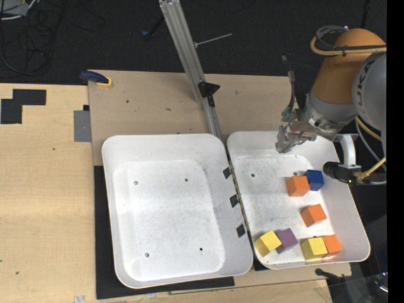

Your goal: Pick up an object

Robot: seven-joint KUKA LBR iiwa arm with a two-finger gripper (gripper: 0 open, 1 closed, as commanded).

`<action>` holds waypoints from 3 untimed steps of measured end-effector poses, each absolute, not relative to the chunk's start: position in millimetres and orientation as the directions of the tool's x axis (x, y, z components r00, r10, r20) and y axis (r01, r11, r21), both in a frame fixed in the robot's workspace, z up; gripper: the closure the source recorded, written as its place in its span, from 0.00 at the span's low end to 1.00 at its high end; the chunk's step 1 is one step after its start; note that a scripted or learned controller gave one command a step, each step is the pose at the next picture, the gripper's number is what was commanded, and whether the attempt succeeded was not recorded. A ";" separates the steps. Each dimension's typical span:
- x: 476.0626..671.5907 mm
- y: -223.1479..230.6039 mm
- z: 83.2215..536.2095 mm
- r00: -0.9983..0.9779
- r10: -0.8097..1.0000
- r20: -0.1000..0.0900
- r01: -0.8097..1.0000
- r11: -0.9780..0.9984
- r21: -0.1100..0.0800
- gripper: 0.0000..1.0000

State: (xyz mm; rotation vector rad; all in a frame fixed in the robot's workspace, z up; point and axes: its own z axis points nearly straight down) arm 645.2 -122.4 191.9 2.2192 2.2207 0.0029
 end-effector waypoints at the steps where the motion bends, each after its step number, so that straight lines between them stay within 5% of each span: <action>1: 646.0 -124.0 245.3 -0.001 1.000 -0.001 1.000 0.001 0.004 1.00; 3: 610.9 -30.8 257.0 -0.004 1.000 0.003 1.000 0.004 -0.004 1.00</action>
